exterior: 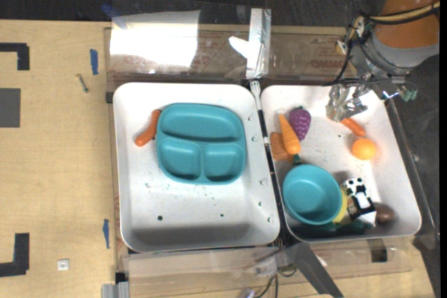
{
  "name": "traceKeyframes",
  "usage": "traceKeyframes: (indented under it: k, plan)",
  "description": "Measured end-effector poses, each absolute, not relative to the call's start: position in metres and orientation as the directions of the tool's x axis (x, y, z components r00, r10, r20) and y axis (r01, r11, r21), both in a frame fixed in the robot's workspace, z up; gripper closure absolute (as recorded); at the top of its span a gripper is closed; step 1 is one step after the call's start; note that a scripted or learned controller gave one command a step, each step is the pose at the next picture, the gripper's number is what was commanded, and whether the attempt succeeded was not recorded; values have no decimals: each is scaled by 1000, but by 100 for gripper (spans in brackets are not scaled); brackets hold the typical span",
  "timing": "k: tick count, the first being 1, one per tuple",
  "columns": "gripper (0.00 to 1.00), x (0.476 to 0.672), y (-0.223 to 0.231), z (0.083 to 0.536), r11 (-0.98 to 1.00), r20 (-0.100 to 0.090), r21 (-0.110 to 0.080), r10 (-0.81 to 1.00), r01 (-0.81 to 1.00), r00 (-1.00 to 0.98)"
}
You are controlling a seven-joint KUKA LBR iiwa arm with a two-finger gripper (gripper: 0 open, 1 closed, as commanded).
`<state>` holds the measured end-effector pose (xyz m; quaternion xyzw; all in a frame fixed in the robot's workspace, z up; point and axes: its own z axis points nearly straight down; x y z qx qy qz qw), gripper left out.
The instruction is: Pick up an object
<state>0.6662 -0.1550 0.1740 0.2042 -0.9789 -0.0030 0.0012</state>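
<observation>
Right bin (405,171): end effector (346,107) low at far side, grip state indiscernible, just beside small carrot (354,126) and orange ball (364,149); nothing lifted, pick not yet done.

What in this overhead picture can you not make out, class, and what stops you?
- Gripper: too small and blurred to read.
- Small carrot: near end hidden under the gripper.
- Yellow item: mostly hidden behind the bowl.
- Brown item: too small to identify.
- Arm: cut off by the picture's top edge.
</observation>
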Motion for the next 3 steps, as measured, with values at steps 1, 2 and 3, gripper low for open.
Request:
traceKeyframes:
  k: [1, 2, 3]
  plan:
    - [100, 670, -174, 285, 919, -19, -12, -393, -393, -919]
    - [100, 593, -167, 130, 680, -1, 3, -733, -733, -680]
    - [100, 629, -161, 89, 591, -6, -7, -807, -807, -591]
